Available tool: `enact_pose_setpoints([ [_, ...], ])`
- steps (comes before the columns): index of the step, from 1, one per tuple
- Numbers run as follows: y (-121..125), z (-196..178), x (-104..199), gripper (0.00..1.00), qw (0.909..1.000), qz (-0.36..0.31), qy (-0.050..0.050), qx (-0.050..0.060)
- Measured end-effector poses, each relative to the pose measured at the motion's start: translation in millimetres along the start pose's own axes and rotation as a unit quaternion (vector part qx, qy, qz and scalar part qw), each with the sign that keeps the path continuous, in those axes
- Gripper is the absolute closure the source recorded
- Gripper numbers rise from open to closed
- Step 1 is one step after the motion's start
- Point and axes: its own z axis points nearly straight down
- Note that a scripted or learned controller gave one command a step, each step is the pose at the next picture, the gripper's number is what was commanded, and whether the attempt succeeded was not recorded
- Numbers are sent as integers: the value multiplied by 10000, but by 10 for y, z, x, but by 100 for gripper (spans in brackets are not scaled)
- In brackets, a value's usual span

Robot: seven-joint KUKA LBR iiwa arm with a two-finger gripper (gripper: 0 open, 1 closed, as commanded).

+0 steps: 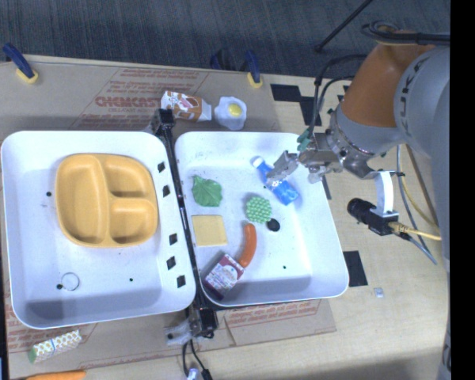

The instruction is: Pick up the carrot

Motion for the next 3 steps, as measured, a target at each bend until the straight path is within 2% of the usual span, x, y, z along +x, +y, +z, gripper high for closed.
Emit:
enact_pose_setpoints([
  [1, -251, 1365, 805, 0, 10000, -99, 2, 2],
  [2, -250, 1266, 803, 100, 9999, -115, 3, 14],
  [3, -793, -312, 689, 100, 10000, 9, -4, -18],
])
